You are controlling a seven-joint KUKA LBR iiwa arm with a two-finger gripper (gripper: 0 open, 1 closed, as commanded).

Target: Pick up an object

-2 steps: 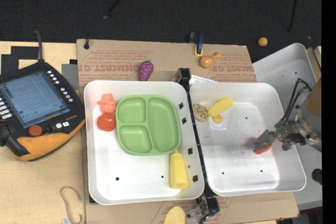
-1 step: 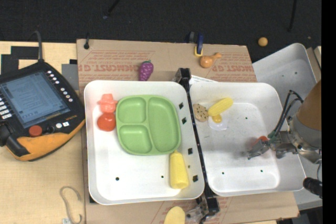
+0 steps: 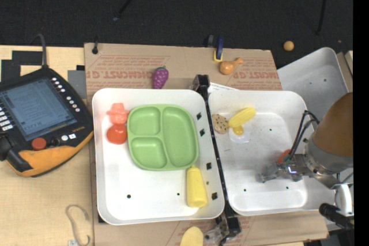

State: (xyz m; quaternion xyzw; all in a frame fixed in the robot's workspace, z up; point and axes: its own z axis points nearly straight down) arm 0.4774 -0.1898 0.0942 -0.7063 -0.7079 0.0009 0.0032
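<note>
**Gripper low in the right bin, objects lying apart from it**

In the camera view, the arm (image 3: 337, 141) comes in from the right edge of the frame and reaches down into the right bin (image 3: 291, 204). The gripper (image 3: 277, 173) is close to the bin floor, in the lower right part of the frame. Whether it is wide or narrow I cannot tell, because it is small and dark against the white floor. A small red thing shows just beside it, but what it is stays unclear.

In the upper left part of the same bin lies a yellow corn-like toy (image 3: 241, 117), and just left of it a small round cookie (image 3: 219, 122). Both are well apart from the gripper.

The left bin (image 3: 115, 193) holds a green divided plate (image 3: 161, 136) in its middle. An orange-red toy (image 3: 117, 123) stands near the plate's left side. A yellow block (image 3: 195, 186) lies just below the plate's lower right corner.

Above the bins, on the cardboard, rest a purple grape toy (image 3: 160, 76) and an orange pear-shaped toy (image 3: 229, 65). A control pendant (image 3: 40, 118) sits at the left of the frame.
</note>
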